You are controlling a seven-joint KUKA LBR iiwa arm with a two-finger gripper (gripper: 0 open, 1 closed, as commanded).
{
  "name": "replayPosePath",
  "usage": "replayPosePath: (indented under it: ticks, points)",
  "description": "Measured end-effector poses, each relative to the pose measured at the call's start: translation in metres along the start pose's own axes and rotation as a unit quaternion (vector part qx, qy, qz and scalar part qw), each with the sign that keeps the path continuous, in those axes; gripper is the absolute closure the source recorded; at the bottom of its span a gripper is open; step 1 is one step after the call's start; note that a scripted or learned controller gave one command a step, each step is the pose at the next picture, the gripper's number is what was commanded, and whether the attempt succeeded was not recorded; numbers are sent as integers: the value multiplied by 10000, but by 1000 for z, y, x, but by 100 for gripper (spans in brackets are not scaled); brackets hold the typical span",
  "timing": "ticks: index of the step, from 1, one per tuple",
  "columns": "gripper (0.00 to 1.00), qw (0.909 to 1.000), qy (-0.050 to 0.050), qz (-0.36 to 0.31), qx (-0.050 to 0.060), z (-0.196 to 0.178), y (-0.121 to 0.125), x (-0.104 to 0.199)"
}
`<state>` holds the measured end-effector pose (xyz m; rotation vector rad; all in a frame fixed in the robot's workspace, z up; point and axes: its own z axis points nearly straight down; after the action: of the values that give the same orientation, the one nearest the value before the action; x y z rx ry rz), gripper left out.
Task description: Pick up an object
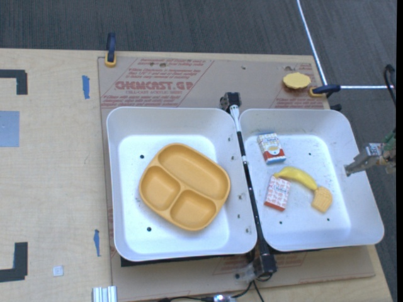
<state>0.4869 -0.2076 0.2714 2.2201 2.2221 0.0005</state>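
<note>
Across the bench (50, 187) we go, biggest items first. Two shallow white bins sit edge to edge on a brown sheet, so anything lifted from one has only a short hop over the shared rim. Filling most of the left bin (123, 168) is a yellow divided tray (184, 186), lying flat and turned at an angle, its three compartments bare. It's a wide, low thing, and I'd judge it an awkward target for a two-finger grab.

Now the right bin (352, 187), where the pickable pieces are. They're loosely scattered toward its middle and left, well spaced, which should leave fingers room to come down around any one of them. A banana (298, 177) lies on its side near the centre. Just beside its lower end sits a small tan cracker-like piece (322, 200). Left of the banana, a red-and-white packet (277, 193) lies flat. Up near the back wall rests a little carton (271, 148) with a red top.

And the gripper (352, 167) is poking in at the right bin's right edge, low over the rim, well apart from every item. It carries nothing that I can see, but I can't tell whether it is spread or pinched at this size. Nothing lifted yet; the banana looks nearest.

Off the bins, a small yellow disc (296, 80) sits near a clamp.
</note>
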Motion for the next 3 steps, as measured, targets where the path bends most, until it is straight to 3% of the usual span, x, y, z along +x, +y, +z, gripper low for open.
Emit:
replayPosePath:
  ticks: [1, 2, 3]
  points:
    - [0, 10000, 66, -38, -10, 175, 41, -8]
    - [0, 10000, 6, -7, -13, 185, 66, 62]
    - [0, 10000, 10, -3, -5, 185, 31, 115]
